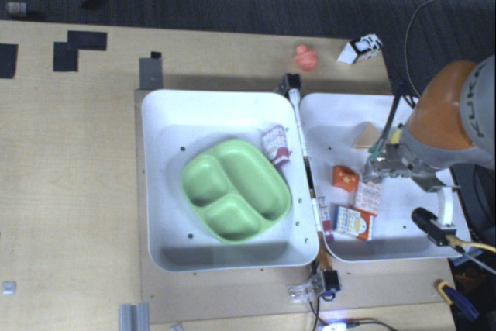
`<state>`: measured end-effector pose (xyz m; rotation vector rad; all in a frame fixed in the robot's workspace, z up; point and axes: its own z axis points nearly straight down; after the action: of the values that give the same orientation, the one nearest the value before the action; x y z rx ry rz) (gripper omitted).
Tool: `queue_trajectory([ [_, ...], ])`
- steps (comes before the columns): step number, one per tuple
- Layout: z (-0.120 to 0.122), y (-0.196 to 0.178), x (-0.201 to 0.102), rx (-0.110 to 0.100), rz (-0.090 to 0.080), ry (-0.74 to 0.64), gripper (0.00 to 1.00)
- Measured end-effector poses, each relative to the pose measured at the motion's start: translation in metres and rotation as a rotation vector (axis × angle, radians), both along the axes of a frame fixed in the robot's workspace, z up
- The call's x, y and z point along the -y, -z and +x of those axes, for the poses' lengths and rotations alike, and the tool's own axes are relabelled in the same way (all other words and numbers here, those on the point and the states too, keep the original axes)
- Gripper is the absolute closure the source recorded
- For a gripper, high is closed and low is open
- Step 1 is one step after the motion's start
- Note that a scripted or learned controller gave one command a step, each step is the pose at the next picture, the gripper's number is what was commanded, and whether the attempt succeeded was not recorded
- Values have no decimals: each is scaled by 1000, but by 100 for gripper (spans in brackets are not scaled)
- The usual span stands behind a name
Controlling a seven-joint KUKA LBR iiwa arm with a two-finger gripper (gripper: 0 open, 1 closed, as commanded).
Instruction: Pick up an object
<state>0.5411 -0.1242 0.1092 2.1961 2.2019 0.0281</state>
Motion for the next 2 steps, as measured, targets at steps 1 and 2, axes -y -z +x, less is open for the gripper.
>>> queue_trajectory([
  [1, 0, 0, 0, -1, 0, 0, 0],
  [2, 76, 23, -41, -27, 10, -3, 0],
])
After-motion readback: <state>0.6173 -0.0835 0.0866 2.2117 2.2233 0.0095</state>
